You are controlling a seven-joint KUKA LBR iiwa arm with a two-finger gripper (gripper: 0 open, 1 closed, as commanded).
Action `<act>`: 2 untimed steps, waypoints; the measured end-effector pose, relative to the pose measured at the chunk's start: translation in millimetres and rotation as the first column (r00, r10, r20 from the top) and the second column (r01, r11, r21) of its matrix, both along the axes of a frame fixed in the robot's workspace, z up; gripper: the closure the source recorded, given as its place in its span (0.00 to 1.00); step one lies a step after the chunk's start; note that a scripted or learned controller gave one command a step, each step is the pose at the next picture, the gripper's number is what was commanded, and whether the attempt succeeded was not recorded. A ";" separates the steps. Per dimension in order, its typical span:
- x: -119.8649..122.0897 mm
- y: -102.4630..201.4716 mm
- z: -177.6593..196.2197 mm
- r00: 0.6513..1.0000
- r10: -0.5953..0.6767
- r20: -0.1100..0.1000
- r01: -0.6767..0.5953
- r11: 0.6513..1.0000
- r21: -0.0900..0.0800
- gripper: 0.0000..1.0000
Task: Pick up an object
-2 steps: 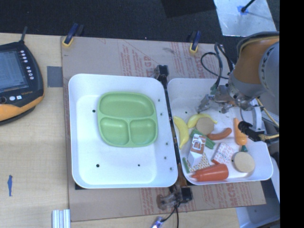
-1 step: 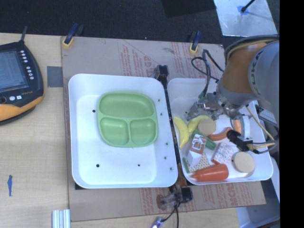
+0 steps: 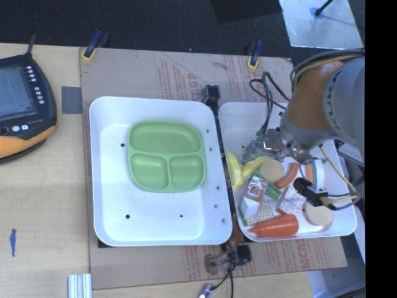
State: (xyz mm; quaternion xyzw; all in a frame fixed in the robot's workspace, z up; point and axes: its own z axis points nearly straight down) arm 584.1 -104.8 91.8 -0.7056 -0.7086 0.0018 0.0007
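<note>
Over the right bin: the grey arm (image 3: 322,104) with its orange band hangs above the heap of toy food, its wrist low over the upper middle of the pile.
End effector: the end effector (image 3: 273,144) sits just above the pale round piece (image 3: 271,169); whether it is released or clenched I cannot tell, as the wrist hides the tip.
Right bin: the right bin (image 3: 239,120) holds all the loose things, crowded toward its lower half and touching one another.
Pile contents: a yellow banana (image 3: 234,168) along the left wall, an orange sausage (image 3: 286,175) near the middle, a red pepper-like piece (image 3: 275,227) at the lower edge, a tan disc (image 3: 318,215) at the lower right, and a small printed carton (image 3: 254,194) between them.
Left bin: the left bin (image 3: 105,166) carries a green divided plate (image 3: 166,155), well apart from the arm.
Likely target: judged by where the wrist hovers, the pale round piece or the sausage.
Handling: these look like light hollow plastic, stiff and smooth, so likely to slip or roll from a pinch.
Where to grip: across the sausage's narrow middle, or across the banana's body, looks safer than the round piece's curved top.
Risk: neighbours touch closely, so a descent may nudge them.
Tabletop: a tablet controller (image 3: 22,107) lies at the far left of the tabletop (image 3: 43,216).
</note>
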 end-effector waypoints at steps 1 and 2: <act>-108.6 -31.0 -0.5 1.000 0.000 0.001 0.000 1.000 0.000 0.00; 34.7 -86.7 91.7 1.000 0.000 0.003 0.000 1.000 0.000 0.00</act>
